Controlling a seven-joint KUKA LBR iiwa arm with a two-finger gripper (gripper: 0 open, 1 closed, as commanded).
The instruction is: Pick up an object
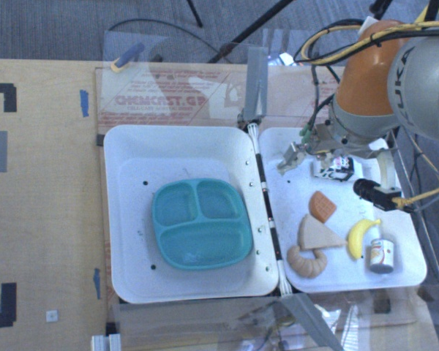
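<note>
— Tan croissant (307, 262) curls at the right bin's (417, 269) six o'clock, beside a can (380, 255) and banana (360, 237).
— And the gripper (296, 154)?
— At eleven o'clock, farther back, fingers spread, gripping nothing.

Tray (202, 224) in L bin (124, 152); banana (359, 238), can (380, 255), prob. croissant (307, 262) in R bin (410, 269).

A teal divided plate (201, 224) lies in the left white bin (124, 148) on the wooden bench (44, 218), with blue tape strips (84, 102) at ten o'clock from the plate.
</note>
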